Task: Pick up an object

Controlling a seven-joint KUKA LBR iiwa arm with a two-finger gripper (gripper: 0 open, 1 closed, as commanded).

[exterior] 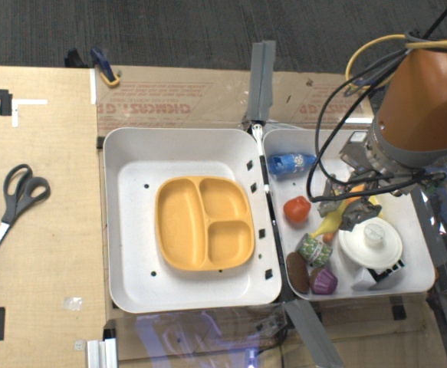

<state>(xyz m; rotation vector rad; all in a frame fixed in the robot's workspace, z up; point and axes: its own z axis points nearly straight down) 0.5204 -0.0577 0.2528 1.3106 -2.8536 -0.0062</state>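
Note:
The right bin (pixel 419 282) holds several small objects: a blue bottle (pixel 290 163) lying at its far left, a red tomato-like ball (pixel 297 209), a yellow banana-shaped piece (pixel 331 222), a green item (pixel 313 248), a brown oval (pixel 297 273), a purple piece (pixel 323 281) and a white round lidded container (pixel 370 243). My gripper (pixel 355 205) hangs over the middle of this bin, just above the yellow piece and beside the white container. The arm's orange band (pixel 426 98) and cables hide most of the wrist.
The left bin (pixel 123 228) carries a yellow divided plate (pixel 205 223). Scissors (pixel 14 198) lie on the wooden bench at the left. A grey post (pixel 261 83) stands behind the seam between the bins.

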